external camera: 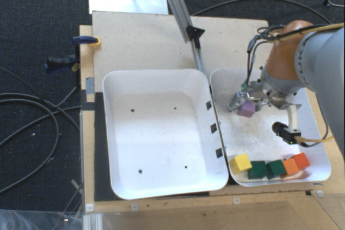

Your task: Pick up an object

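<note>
A small purple block [247,110] lies in the upper left part of the right bin [315,161]. My gripper [245,103] reaches down onto it from the right, its grey fingers [235,101] standing on either side of the block and shut on it. The top of the block is hidden by the gripper. Whether the block touches the bin floor I cannot tell. Along the bin's front wall sits a row of blocks: a yellow one [240,163], two green ones [257,169] [276,168], an orange one [291,166] and a red one [301,160].
The left bin [113,116] stands beside the right one, sharing a wall with black marks [212,127]. A slanted metal pole [178,2] crosses the back of the bench. A cable loops from the wrist to a black plug [284,132] over the right bin.
</note>
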Robot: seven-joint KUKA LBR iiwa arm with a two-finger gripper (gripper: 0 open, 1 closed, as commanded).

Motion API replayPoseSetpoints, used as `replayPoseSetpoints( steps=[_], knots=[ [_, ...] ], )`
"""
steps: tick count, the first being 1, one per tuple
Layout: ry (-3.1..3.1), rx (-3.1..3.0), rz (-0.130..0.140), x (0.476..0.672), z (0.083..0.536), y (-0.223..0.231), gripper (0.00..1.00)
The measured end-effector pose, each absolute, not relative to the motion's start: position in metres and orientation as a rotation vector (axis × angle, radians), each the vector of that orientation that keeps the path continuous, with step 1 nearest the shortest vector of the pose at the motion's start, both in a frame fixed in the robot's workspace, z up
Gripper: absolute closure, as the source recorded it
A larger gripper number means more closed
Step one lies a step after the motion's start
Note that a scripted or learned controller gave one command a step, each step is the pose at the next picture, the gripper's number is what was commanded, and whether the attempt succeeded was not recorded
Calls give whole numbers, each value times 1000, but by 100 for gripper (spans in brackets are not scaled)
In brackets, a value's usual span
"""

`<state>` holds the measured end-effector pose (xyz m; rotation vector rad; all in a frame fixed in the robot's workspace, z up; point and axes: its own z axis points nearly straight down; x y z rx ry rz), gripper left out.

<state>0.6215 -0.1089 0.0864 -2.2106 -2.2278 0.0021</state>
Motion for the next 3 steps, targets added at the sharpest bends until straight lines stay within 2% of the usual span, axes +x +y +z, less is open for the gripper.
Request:
replayPoseSetpoints(
  steps=[1, 2, 3],
  knots=[
    [-2231, -2215, -4, 623, 101, -111, 100],
    [-2237, -2211, -12, 609, 195, -37, 100],
    [-2233, -2204, -2, 587, 190, 44, 100]
  ],
)
